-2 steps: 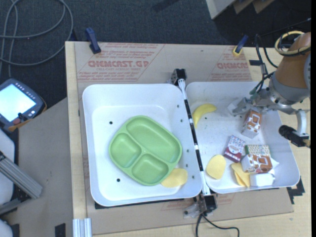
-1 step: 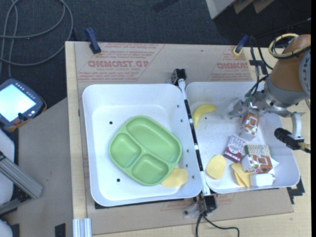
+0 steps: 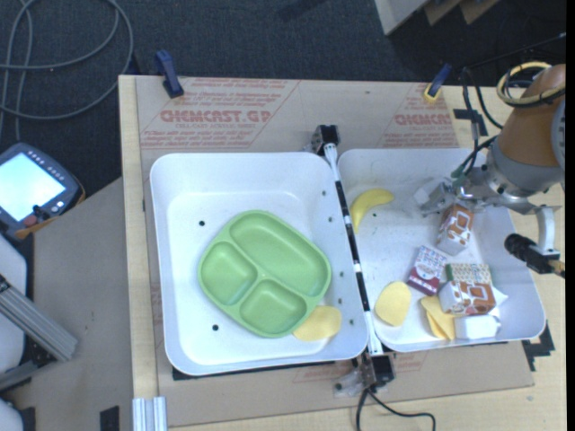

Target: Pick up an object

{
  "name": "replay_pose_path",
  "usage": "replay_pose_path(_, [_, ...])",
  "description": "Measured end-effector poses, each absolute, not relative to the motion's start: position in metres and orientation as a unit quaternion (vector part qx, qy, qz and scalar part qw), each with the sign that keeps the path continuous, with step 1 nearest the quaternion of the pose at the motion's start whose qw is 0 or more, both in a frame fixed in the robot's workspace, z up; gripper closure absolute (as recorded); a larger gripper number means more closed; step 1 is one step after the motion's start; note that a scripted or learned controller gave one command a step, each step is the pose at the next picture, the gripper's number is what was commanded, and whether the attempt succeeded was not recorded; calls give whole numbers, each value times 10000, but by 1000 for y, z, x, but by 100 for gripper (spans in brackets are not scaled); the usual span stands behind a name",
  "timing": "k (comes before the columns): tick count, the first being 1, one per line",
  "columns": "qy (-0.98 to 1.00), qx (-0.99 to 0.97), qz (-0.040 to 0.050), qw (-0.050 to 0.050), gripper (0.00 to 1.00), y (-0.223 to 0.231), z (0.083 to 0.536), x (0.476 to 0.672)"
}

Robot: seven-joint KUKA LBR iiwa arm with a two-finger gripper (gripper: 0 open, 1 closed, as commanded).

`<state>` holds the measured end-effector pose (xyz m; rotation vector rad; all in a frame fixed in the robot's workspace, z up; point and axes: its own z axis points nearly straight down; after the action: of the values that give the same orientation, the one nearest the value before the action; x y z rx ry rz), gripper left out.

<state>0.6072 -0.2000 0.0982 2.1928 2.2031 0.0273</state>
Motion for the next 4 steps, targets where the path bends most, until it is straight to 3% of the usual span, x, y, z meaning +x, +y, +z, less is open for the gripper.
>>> replay_pose_path(1, [7078, 7060, 91, 236, 100, -204, 113, 609])
replay_pose_path(2, [7078, 7064, 11, 12, 100, -128, 237, 574])
replay_pose_path(3, [7075, 7067, 2, 2, 0, -129, 235, 574])
replay_pose_path(4, [7070, 7072, -7, -3, 0, -181, 203, 571])
